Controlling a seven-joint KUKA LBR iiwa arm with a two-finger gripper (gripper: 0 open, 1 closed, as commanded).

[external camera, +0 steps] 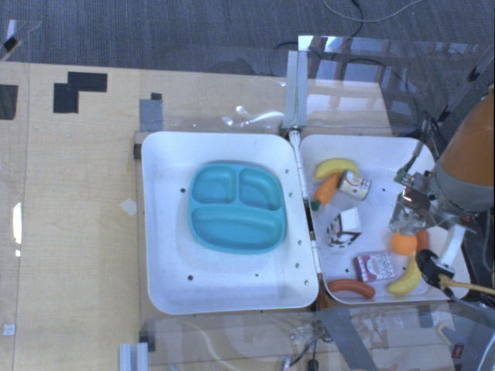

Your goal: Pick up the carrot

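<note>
Your carrot (327,188) lies in the right bin (371,147), upper left, touching the banana (336,166) and a small can (356,184). It's light, stiff, smooth; take it mid-body, across its width. You cannot tell whether the claw (407,211), over by the orange (403,243), is spread.

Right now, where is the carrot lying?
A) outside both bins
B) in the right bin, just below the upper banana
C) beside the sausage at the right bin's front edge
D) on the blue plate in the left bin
B: the carrot lies in the right bin, just under the upper banana, by the bin's left wall.
</note>
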